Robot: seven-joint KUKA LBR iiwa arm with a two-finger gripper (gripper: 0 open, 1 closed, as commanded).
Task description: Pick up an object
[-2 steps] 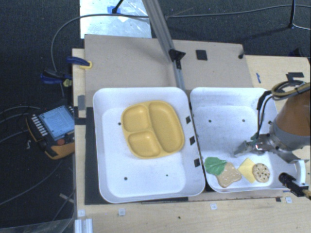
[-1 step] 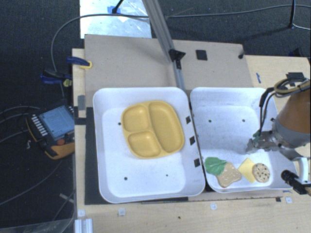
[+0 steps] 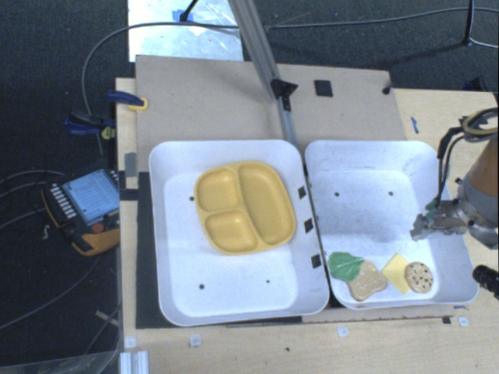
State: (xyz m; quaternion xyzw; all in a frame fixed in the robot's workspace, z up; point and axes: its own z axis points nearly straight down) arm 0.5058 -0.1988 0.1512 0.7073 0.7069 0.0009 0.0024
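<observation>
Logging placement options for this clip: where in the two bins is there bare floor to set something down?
Right white bin: bare floor across the upper half; crowded along the lower edge by green leaf toy, tan bread slice, yellow cheese wedge, round cookie. Left white bin: free strip below the yellow divided plate.

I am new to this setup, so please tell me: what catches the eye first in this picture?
First comes the yellow divided plate, lying in the left bin. Next, four small items cluster along the near edge of the right bin: a green leaf, a tan piece, a yellow wedge and a round cookie.
</observation>
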